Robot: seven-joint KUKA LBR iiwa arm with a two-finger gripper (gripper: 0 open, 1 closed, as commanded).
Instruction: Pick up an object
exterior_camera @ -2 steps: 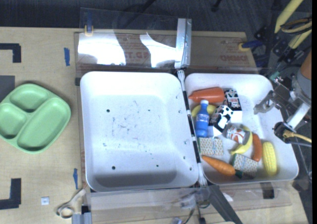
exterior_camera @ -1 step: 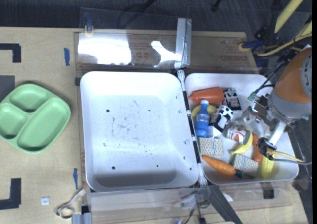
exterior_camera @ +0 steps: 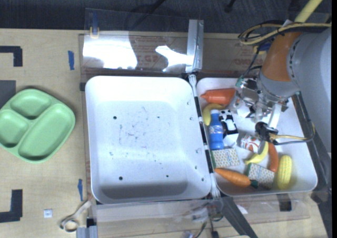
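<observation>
Two shallow white bins are set side by side on the bench. The left bin (exterior_camera: pixel 142 137) is seen with only faint scuffs and a few dark dots on its floor. The right bin (exterior_camera: pixel 308 181) is crowded with toy food and small items.

The arm (exterior_camera: pixel 284 58), grey with an orange band, is reached in from the right, and the gripper (exterior_camera: pixel 254 106) is lowered over the upper middle of the right bin. Whether anything is held by it cannot be told, since its tip is lost among metal parts and clutter.

Just to the left of the gripper, an orange carrot (exterior_camera: pixel 217 95) is laid along the bin's upper left corner, with a yellow piece (exterior_camera: pixel 210 111) below it. A black-and-white item (exterior_camera: pixel 227 121) and a blue bottle (exterior_camera: pixel 216 136) are placed below and to the left of the gripper, close to it. Further down, a small can (exterior_camera: pixel 248 140), a banana (exterior_camera: pixel 259 155), a corn cob (exterior_camera: pixel 285 170) and a second carrot (exterior_camera: pixel 233 177) are spread towards the bin's near edge, well apart from the gripper.

A green divided plate (exterior_camera: pixel 35 124) is rested on the bench at the far left.
</observation>
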